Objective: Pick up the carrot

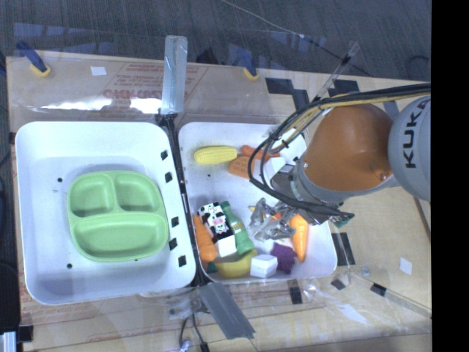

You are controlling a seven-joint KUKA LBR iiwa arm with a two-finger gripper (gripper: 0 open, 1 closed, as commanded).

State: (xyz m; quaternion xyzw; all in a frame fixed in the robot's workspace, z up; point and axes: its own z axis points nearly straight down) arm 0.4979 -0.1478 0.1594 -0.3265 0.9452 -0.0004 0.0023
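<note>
Look to the lower right of the frame: the metal two-finger gripper [272, 222] hangs low inside the right-hand shallow white bin [220, 132], under the arm's orange band [350, 147]. You cannot tell from here whether its fingers are apart or together; they are lost in glare and cables. The small orange carrot with a green top [299, 233] lies just right of the gripper, tilted, close to the bin's right wall. You can't make out whether the two touch.

Below the carrot sit a purple block [283, 257] and a white cube [263, 266]. Toward the bin's left wall you have a long orange stick-shaped toy [204, 239], a black-and-white cow-patterned box [214, 219] and a yellow banana-like piece [233, 265]. A yellow corn cob [215, 155] lies at the bin's top.

In the left-hand white bin [44, 141] rests a light green divided plastic plate [116, 215].
</note>
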